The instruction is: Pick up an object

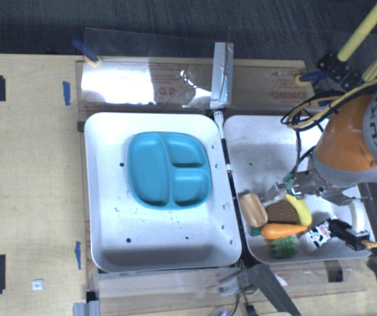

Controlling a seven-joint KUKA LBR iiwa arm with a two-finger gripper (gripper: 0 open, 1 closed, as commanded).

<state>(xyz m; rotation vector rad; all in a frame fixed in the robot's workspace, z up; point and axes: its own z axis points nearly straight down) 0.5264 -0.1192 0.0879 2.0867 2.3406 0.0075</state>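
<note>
Several toy foods lie in the front part of the right bin: a tan bread piece, a brown block, a yellow banana, an orange carrot with a green brush-like piece just in front of it, and a black-and-white toy. My gripper hangs low over this pile, just above the banana and the brown block. The orange wrist band sits behind it and hides the bin's right side. No object visibly rises with the gripper.
The left bin holds a blue divided plate at its middle. A clear panel and a metal divider stand behind the bins. Cables and a yellow pole crowd the upper right.
</note>
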